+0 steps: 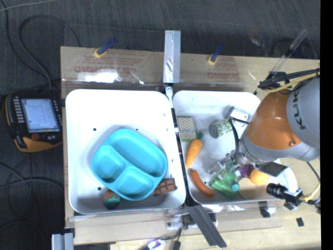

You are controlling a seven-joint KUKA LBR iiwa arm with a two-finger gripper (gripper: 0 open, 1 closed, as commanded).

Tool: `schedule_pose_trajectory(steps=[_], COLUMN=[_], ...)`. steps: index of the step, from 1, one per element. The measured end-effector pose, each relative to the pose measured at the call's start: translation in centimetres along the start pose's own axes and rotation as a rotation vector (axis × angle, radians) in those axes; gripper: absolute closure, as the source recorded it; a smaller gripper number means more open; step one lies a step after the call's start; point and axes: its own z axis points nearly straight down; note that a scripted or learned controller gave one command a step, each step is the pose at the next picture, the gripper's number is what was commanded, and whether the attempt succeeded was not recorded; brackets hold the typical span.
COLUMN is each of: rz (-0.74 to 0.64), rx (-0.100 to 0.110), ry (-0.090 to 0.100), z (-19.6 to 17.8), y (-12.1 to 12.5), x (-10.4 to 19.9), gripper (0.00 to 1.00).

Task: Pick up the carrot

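Gripper (229,165) state I cannot tell; it is hovering lower right, over green and purple toys. Orange tapered carrot (193,150) is lying centre frame, right white bin (208,100), near the divider. Best approach: shifting leftward, descending across its width.

White letters "KU" stand on the grey arm (310,113).

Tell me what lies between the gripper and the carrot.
Nothing visible blocks it. The carrot lies by the right bin's left wall; bare floor separates it from the gripper. A sausage and green bottle lie nearer the front.
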Motion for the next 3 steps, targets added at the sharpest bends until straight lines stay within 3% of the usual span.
schedule_pose_trajectory(steps=[1,2,3], rz=[0.154,0.159,0.156], rx=[-0.009,-0.01,-0.011], ry=[0.002,-0.007,-0.004], z=[1.1,1.25,0.29], y=[-0.79,-0.94,-0.74], x=[-2.32,-2.67,-2.53], gripper=[1.0,0.0,1.0])
